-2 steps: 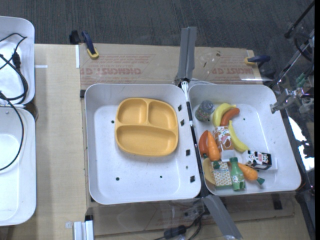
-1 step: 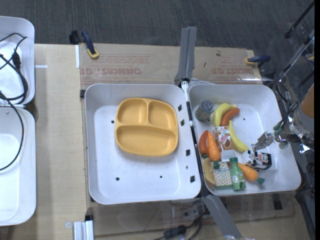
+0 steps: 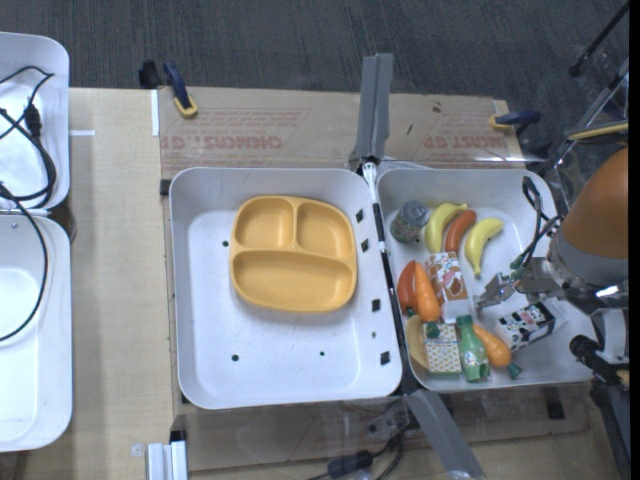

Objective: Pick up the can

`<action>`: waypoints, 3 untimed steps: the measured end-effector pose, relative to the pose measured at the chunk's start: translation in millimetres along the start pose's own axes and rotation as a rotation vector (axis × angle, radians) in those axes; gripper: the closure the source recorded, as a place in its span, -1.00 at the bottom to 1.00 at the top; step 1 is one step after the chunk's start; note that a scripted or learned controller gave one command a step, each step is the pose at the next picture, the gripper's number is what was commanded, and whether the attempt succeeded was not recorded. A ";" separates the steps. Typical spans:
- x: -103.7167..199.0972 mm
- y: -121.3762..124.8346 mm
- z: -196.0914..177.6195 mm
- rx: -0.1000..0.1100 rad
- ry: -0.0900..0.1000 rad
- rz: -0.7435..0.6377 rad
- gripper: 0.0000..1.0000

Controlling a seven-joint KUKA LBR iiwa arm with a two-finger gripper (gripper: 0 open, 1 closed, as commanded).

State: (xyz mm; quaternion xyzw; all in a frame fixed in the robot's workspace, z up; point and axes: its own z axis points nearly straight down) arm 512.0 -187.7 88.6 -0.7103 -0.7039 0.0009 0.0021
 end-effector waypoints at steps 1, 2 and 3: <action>6.4 -3.5 0.5 0.001 0.000 -0.050 -1.00; -8.2 48.6 0.2 0.001 -0.001 -0.029 -1.00; 34.3 116.2 -0.3 0.000 -0.002 -0.055 -1.00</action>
